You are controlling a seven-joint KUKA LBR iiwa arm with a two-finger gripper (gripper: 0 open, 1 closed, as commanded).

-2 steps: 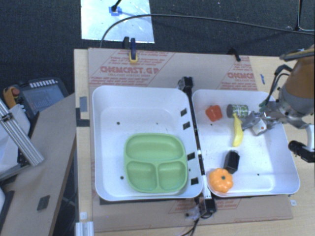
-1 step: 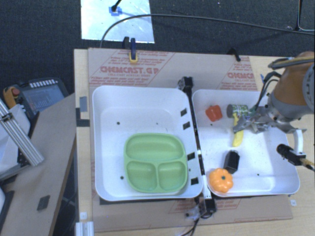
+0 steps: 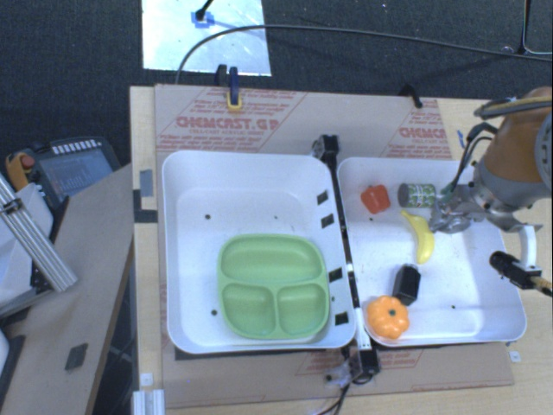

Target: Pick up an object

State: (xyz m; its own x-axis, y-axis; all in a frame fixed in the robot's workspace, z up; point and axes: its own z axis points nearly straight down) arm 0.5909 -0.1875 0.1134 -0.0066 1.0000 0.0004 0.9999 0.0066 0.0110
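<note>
I see 2 white bins side by side on the bench [image 3: 143, 232]. The left bin [image 3: 194, 232] has 1 green plate [image 3: 274, 285] in it. The plate has 3 parts and lies flat near the front edge of that bin, close to the wall between the 2 bins.

The right bin [image 3: 492, 305] has 5 things in it. A small red-orange pepper [image 3: 375, 199] sits near the back edge. Just beside it, also near the back edge, a green and white can [image 3: 419, 195] lies on its side. A yellow banana [image 3: 422, 236] lies in the middle of the bin, below the can. A small black block [image 3: 406, 284] sits nearer the front, below the banana. An orange pumpkin [image 3: 388, 316] with a green stem sits at the front left corner of this bin, touching or almost touching the front wall.

The arm [image 3: 518, 158] comes in over the right edge of the right bin. I see its orange band up high. The gripper [image 3: 451, 214] is low in the bin, near the back, just beside the end of the can and the top end of the banana. I cannot tell how far open it is, and I cannot tell if it has hold of anything. The banana and the can both look like they lie on the bin floor.
</note>
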